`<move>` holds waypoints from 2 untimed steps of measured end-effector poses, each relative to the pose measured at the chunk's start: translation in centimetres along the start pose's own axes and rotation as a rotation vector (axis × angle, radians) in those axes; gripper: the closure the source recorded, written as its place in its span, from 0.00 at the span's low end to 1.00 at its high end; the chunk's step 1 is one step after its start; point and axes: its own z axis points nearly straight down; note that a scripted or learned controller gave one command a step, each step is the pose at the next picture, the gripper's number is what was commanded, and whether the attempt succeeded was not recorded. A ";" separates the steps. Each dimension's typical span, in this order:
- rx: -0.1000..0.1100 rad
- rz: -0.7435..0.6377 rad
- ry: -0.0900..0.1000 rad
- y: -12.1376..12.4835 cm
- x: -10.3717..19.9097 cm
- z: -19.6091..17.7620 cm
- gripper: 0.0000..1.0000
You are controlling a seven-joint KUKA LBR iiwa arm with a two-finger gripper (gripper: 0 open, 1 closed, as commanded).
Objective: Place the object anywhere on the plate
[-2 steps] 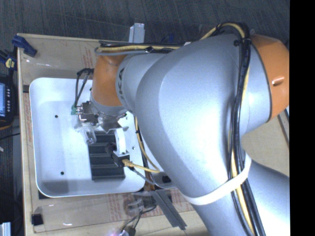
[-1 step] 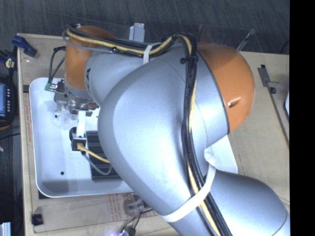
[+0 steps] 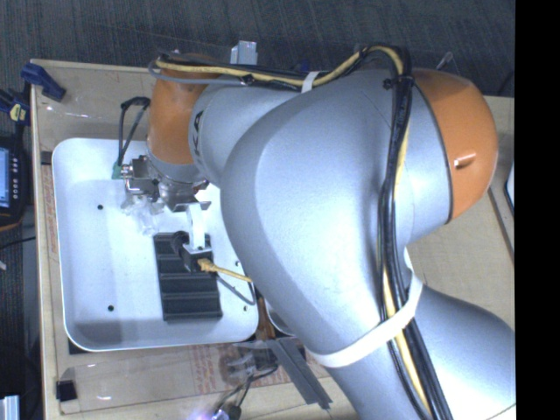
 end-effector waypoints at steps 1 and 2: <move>-0.001 -0.369 0.001 3.3 6.4 -0.1 1.00; -0.002 -0.717 -0.002 3.3 5.6 -0.1 1.00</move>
